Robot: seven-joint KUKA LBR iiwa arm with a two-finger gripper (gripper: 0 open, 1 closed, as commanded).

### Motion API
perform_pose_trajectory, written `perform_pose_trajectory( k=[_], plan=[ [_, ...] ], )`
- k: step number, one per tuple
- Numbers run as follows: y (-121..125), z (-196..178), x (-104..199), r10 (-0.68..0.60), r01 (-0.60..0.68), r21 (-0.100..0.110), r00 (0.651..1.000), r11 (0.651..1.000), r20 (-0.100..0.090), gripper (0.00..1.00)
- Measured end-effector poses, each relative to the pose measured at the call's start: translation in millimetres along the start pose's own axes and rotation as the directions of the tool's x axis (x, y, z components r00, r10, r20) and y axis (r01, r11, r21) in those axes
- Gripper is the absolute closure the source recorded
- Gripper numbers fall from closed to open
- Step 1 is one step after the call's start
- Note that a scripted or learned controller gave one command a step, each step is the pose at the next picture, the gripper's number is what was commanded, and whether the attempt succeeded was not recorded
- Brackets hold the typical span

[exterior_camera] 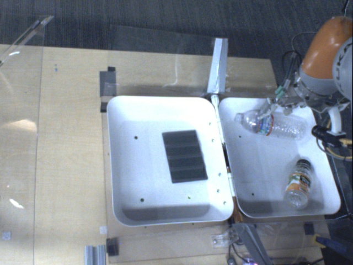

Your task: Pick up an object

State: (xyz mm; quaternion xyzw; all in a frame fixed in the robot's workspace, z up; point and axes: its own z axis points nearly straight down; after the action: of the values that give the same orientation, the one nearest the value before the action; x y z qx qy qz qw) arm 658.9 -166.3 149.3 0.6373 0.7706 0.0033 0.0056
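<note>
- While nothing is lifted yet, a small bottle (pixel 298 182) lies nearest, low in the right bin (pixel 259 170).
- Left bin (pixel 127 148) holds a dark ridged slab (pixel 184 156).
- Farther back, a clear bottle (pixel 270 123) lies on its side; the hand (pixel 274 105) is right at it, grip impossible to tell.
- Picking remains undone, I'd judge.

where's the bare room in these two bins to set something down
Left bin: bare floor all round the black ridged pad. Right bin: bare middle and near-left corner. Crowded along its far edge, at the hand and clear bottle; small bottle near-right.
</note>
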Motion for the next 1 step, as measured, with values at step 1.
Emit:
perform_pose_trajectory(
  k=[1],
  plan=[
    [19.3,30.8,24.5,-0.136,0.136,-0.010,0.991,0.991,0.007,0.00]
  ],
)
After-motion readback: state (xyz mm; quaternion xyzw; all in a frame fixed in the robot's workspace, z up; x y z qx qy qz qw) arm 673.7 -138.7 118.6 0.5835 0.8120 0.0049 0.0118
